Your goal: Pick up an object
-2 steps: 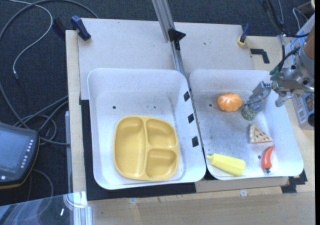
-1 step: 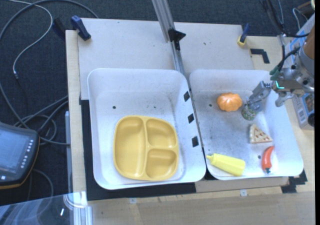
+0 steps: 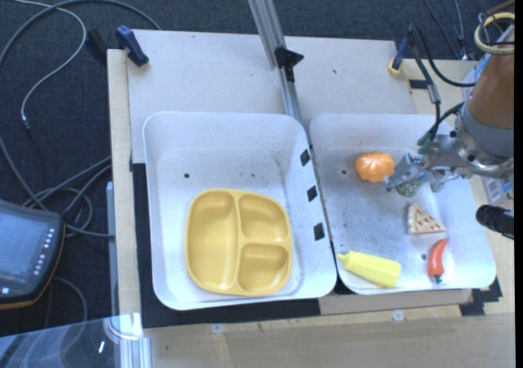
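The right bin (image 3: 351,137) holds an orange round fruit (image 3: 374,167) near its middle, a tan triangular slice (image 3: 423,219), a red pepper-shaped toy (image 3: 438,260) and a yellow oblong piece (image 3: 370,268) at the front. My gripper (image 3: 406,181) hangs low in this bin, just right of the orange fruit and above the triangular slice. A small grey-green shape sits at its tip, and I cannot make out what it is.
The left bin (image 3: 163,154) holds a yellow divided plate (image 3: 239,241). A metal pole (image 3: 265,11) slants up from between the bins. Blue clamps (image 3: 131,43) sit at the bench's back corners, and cables lie on the floor around the bench.
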`<state>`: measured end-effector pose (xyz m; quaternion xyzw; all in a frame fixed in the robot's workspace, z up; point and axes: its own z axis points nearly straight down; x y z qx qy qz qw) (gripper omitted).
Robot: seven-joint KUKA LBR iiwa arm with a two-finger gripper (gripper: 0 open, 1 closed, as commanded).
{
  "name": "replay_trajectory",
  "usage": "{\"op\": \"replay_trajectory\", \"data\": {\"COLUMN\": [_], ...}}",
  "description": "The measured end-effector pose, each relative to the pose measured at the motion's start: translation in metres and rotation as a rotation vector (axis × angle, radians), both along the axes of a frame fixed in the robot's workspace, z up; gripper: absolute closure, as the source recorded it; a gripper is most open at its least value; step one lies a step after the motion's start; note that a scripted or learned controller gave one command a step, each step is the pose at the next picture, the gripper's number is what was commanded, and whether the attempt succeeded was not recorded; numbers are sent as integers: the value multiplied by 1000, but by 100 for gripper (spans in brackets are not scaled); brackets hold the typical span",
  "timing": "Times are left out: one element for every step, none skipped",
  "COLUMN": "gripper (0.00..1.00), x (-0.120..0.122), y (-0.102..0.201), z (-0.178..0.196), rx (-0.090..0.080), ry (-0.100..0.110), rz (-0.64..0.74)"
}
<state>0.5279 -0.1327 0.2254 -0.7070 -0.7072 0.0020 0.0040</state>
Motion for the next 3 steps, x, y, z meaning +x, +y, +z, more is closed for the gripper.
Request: {"op": "replay_trajectory", "data": {"gripper": [0,0,100], "x": [6,14,16], "y": [0,3,3], "z": [-61,-109,-95], "rx": [0,0,-1], "ry": [0,-1,-8], "rz": [0,0,1]}}
